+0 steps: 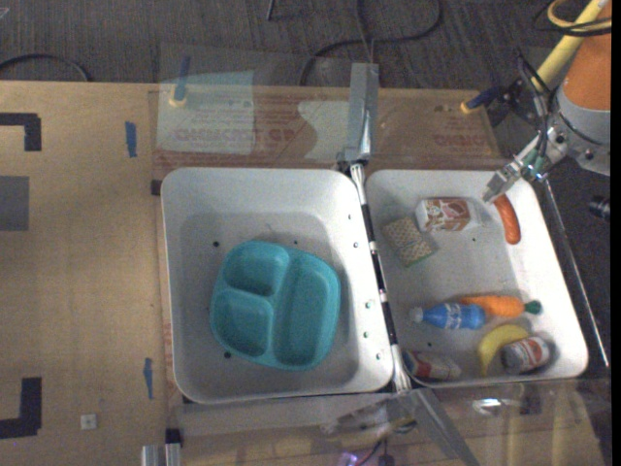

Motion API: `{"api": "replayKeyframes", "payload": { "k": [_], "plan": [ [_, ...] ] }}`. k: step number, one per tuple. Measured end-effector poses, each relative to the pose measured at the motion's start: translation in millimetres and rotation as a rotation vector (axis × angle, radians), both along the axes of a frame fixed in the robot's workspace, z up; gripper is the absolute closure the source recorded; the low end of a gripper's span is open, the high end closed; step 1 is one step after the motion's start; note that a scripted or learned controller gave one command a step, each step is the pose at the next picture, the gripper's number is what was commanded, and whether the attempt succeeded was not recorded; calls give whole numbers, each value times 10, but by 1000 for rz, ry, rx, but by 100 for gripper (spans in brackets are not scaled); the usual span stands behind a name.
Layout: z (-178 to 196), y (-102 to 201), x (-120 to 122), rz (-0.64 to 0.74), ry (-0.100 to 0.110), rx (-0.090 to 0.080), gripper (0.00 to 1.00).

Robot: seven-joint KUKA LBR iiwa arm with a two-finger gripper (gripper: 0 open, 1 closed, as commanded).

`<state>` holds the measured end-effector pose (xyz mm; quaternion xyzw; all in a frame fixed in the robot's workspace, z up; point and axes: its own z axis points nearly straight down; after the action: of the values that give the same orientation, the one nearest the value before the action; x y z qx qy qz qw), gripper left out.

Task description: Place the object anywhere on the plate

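A teal divided plate lies in the left bin, a little below its middle. My gripper hangs over the far right corner of the right bin, next to a red sausage. I see nothing held in it. A small brown and white carton and a tan square sponge lie just left of the gripper, in the bin's far half.
The near half of the right bin holds a blue bottle, an orange carrot, a yellow banana, a can and a small bottle. A metal divider runs between the bins.
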<state>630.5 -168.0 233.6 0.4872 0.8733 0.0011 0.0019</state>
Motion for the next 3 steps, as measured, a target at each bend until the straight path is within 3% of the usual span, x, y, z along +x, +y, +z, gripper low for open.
{"api": "replayKeyframes", "payload": {
  "k": [1, 2, 3],
  "plan": [
    [583, 519, -92, -24, -2, -1, 100],
    [714, 737, -326, -124, 1, 0, 100],
    [824, 733, -313, -123, -4, -1, 100]
  ]
}}
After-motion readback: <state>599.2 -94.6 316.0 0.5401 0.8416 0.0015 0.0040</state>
